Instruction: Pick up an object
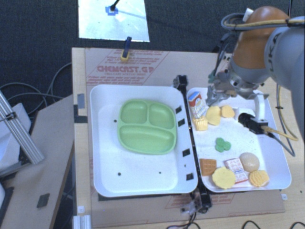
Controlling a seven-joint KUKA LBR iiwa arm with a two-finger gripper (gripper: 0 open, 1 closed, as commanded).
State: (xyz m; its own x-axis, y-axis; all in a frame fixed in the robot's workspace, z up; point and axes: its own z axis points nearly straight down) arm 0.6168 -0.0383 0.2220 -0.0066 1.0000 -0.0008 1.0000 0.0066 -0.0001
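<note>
Camera view places the likeliest target, a pale yellow toy food piece (213, 115), in the far part of the right bin (269, 149), just below the gripper (215, 95), which is poised close above it. Nothing is seen to be held by the gripper, and whether it is released or clenched cannot be told from this angle. The piece is crowded: a small red, white and blue carton (196, 102) is leaned just beside it on the left, a ridged yellow piece (201, 124) lies against or almost against it below, and a smaller yellow piece (228, 111) is set just to its right. The main risk is therefore judged to be a cluttered grasp: a descent slightly off centre could be landed on the carton or between two pieces, so that they are pushed apart or the carton is toppled and nothing is gripped. The rounded piece could also be squeezed out sideways. The black-clipped divider (183, 111) is near on the left, so a strike on it could be caused by drift that way. The green divided plate (147, 126) in the left bin (109, 168) is well apart and is not threatened.
</note>
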